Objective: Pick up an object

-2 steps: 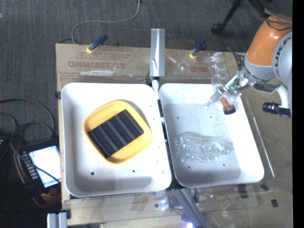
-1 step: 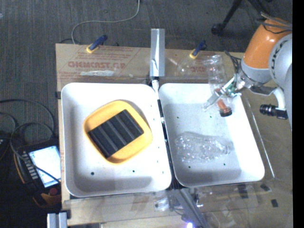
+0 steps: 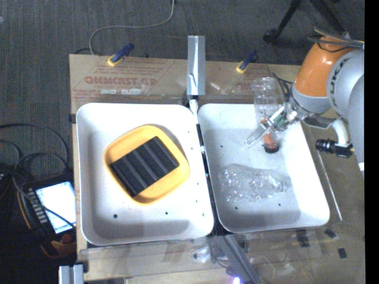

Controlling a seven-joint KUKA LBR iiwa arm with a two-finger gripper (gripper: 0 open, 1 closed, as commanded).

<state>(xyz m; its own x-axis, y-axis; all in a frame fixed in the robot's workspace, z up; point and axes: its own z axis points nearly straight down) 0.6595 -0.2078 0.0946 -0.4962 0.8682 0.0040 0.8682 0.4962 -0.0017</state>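
My gripper (image 3: 269,134) hangs over the far part of the right bin (image 3: 314,176), below the arm's orange band. A clear plastic bottle (image 3: 265,101) shows just above and left of it, overlapping the bin's far rim; whether it is touched or held is unclear. A small orange-brown piece (image 3: 271,143) sits right under the gripper. A crumpled clear plastic bottle (image 3: 251,184) lies on the right bin's floor, nearer the front and apart from the gripper. In the left bin (image 3: 95,218) rests a yellow dish-like object with a black ribbed insert (image 3: 147,163).
A metal divider post (image 3: 195,70) stands at the back between the bins. Two blue-and-yellow clamps (image 3: 120,54) (image 3: 247,61) hold the cardboard behind them. Cables and a tablet (image 3: 50,203) lie on the floor at left.
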